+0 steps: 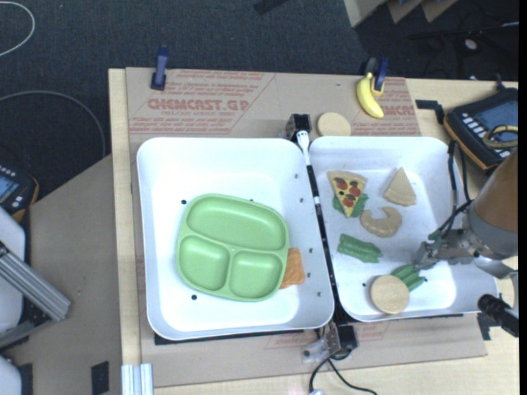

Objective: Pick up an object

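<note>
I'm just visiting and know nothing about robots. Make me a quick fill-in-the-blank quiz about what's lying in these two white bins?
1. The green divided plate lies in the ____ bin.
2. The pizza slice lies in the ____ bin.
3. The yellow ____ lies outside both bins, on the board behind them.
4. The end effector hangs over the ____ bin, near a green toy.

Missing words: left; right; banana; right
</note>
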Robot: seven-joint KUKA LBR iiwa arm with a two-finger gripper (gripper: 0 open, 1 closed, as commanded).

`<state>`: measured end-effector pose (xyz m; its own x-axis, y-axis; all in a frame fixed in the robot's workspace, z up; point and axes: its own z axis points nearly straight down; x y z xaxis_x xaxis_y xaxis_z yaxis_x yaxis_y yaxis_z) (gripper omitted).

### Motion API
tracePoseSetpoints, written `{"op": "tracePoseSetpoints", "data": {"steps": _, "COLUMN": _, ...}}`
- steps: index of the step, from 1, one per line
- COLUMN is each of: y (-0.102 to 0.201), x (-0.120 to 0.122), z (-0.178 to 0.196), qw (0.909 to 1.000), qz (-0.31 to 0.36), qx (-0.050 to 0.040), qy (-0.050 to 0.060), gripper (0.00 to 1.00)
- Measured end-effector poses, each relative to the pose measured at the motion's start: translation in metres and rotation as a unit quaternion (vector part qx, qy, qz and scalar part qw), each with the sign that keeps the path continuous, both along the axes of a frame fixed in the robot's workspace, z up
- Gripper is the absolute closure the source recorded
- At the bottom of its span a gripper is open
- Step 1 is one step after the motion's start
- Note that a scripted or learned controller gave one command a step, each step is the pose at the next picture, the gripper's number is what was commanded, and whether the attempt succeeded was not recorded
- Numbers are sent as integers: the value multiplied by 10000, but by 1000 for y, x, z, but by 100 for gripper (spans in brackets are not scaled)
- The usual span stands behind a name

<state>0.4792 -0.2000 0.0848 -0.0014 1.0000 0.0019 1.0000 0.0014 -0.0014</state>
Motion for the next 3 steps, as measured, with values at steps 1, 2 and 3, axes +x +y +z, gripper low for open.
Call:
{"op": "tracePoseSetpoints", "data": {"steps": 1, "y": -9, "x": 0, "z": 0, "qw": 10000, "qz": -10, "qx": -16, "qy": -11, "gripper": 100}}
{"op": "tracePoseSetpoints", "data": {"steps": 2, "y": -9, "x": 0, "z": 0, "qw": 10000, "qz": -10, "qx": -13, "qy": -12, "gripper": 100}}
{"op": "tracePoseSetpoints", "data": {"steps": 3, "y": -5, "x": 0, "z": 0, "qw": 10000, "qz": -5, "qx": -8, "qy": -8, "gripper": 100}}
